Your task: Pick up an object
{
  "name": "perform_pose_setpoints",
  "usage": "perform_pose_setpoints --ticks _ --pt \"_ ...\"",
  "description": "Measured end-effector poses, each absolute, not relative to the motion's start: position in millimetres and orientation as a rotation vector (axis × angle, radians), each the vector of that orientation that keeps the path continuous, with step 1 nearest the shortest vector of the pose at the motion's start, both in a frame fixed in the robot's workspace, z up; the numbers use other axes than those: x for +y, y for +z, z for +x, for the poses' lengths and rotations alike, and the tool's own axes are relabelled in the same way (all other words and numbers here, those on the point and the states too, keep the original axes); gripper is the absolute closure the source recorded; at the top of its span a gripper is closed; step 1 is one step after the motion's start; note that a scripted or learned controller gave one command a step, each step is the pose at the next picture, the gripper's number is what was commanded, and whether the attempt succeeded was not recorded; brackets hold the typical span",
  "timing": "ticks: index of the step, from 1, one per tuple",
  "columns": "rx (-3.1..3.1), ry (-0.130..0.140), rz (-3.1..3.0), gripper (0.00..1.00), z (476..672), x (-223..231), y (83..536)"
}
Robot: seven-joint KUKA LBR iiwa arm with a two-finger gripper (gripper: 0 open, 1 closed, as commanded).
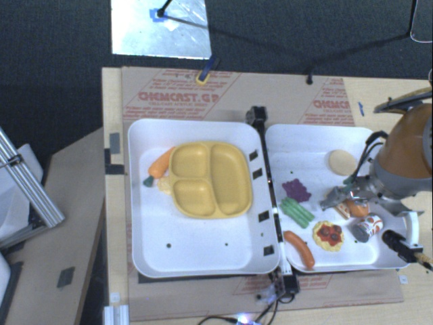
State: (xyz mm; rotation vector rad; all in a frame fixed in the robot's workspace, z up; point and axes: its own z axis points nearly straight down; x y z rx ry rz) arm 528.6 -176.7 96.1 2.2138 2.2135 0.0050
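The arm [406, 158] is seen entering from the 3 o'clock edge, its grey and orange wrist bent down over the right bin [304, 144]. The gripper [348, 198] is lowered to the bin floor at the bin's 4 o'clock area, amid a cluster of toy food. Whether anything is gripped cannot be told; the gripper's tip is blurred against the items below.

Just at the gripper, an orange-and-white item [353, 209] is partly covered and cannot be identified. A silvery can-like piece [365, 227] lies just beside it toward 5 o'clock. A round pizza toy [329, 235] is placed near, toward 7 o'clock of the gripper. A beige round toy [342, 161] sits near, toward 12 o'clock. Purple grapes [296, 189], a green pod [297, 212] and a sausage [300, 248] are spread toward 9 o'clock and 7 o'clock in the same bin.

In the left bin [149, 235], a yellow divided plate [206, 179] is set, with a carrot [160, 163] touching its 9 o'clock rim. The arm's upper part is cut off by the frame edge.
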Motion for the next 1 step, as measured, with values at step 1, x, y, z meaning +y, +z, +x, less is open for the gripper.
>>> perform_pose_setpoints --ticks 1 --pt "2.209 0.007 2.209 1.00 530.2 -178.6 108.8"
